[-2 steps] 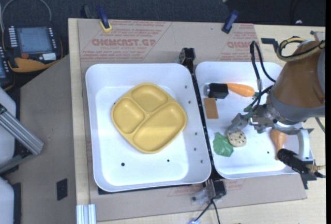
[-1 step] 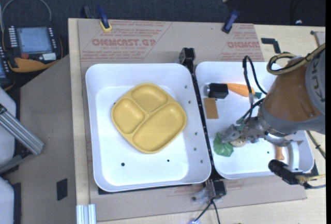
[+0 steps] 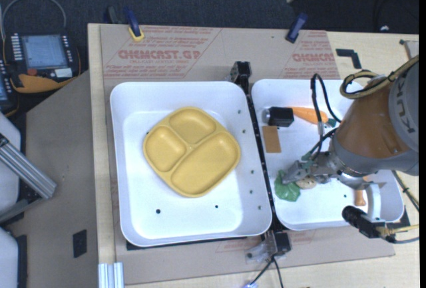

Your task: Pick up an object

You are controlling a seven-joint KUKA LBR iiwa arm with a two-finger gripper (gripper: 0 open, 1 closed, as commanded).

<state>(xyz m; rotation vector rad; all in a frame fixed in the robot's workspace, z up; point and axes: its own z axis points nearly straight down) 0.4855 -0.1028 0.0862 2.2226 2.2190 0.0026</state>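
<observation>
The arm (image 3: 376, 124) comes in from the right edge of the bench, its orange band and grey wrist bent low over the right bin (image 3: 293, 213). The wrist points toward that bin's left wall, and the gripper (image 3: 301, 175) sits down near the floor of the bin, just above a green object (image 3: 288, 189) that lies close to the left wall, toward the bin's near edge. The gripper's tip touches or overlaps the green object's upper side; whether the fingers are spread or closed cannot be told, and nothing is plainly seen between them.

Other things lie in the right bin. A black block (image 3: 279, 116) rests near the far left corner, with an orange carrot-like piece (image 3: 310, 115) just beside it toward the arm. A brown flat piece (image 3: 271, 140) lies against the left wall, between the black block and the green object. A small orange item (image 3: 360, 198) shows near the right wall, under the arm.

In the left bin (image 3: 133, 213), a yellow divided plate (image 3: 192, 150) lies flat near the middle, well apart from the gripper.
</observation>
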